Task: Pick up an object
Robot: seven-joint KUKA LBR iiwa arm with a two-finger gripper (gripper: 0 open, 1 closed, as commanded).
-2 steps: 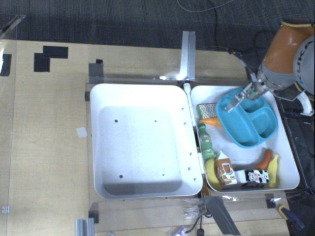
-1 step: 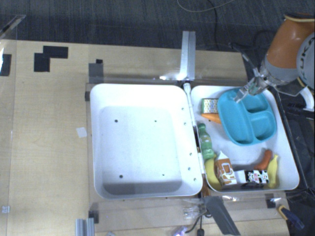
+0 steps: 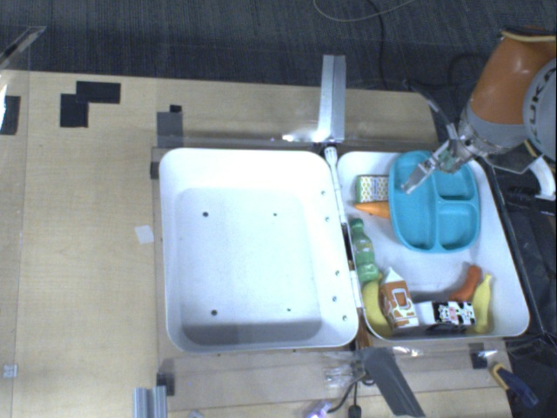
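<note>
My gripper (image 3: 421, 174) hangs over the right bin (image 3: 505, 259), above the upper left part of a blue divided tray (image 3: 439, 216); whether it touches the tray I cannot tell. Left of the tray lie a small patterned box (image 3: 372, 187) and an orange carrot (image 3: 374, 207). A green bottle (image 3: 361, 252) rests along the bin's left wall. Along the near wall sit a yellow banana (image 3: 374, 307), a juice carton (image 3: 399, 305), a black and white item (image 3: 454, 313) and an orange-red piece (image 3: 471, 279).
The left bin (image 3: 248, 251) is a bare white basin beside the right one. A metal post (image 3: 333, 98) stands behind the bins' shared wall. The grey arm with its orange band (image 3: 513, 77) comes in from the upper right. Black markers (image 3: 87, 101) lie on the bench at far left.
</note>
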